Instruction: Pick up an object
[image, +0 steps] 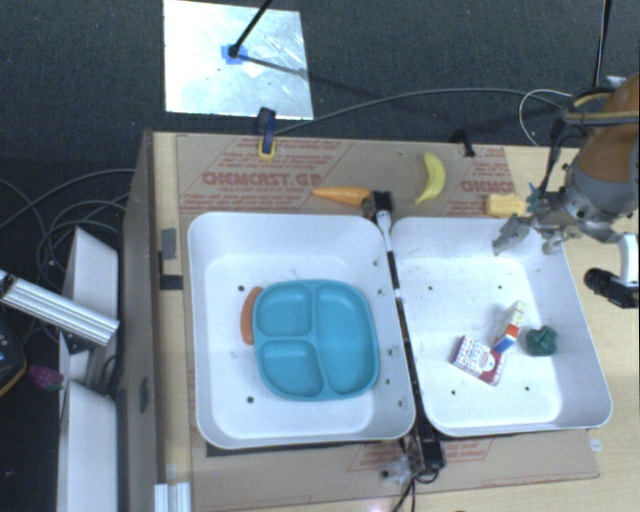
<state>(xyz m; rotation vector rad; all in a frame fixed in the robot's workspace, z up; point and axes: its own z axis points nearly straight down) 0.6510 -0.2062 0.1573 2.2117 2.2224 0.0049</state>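
White right bin (575, 400): the landmark.
Claw (527, 232): above its far rim, fingers spread, holding nothing.
Objects: small carton (478, 360), tube (509, 329), green lump (541, 341) on its near floor.

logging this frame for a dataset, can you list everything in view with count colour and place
bins: 2, white, side by side on the bench
divided plate: 1, blue, in the left bin
sausage: 1, orange-brown, left bin, against the plate's left edge
small carton: 1, red and white, right bin
tube: 1, white with red and blue, right bin, beside the carton
lump: 1, dark green, right bin, right of the tube
banana: 1, yellow, on the board behind the bins
carrot: 1, orange, on the board behind the bins
block: 1, yellow, on the board behind the right bin
arm: 1, grey with orange band, over the right bin's far right corner
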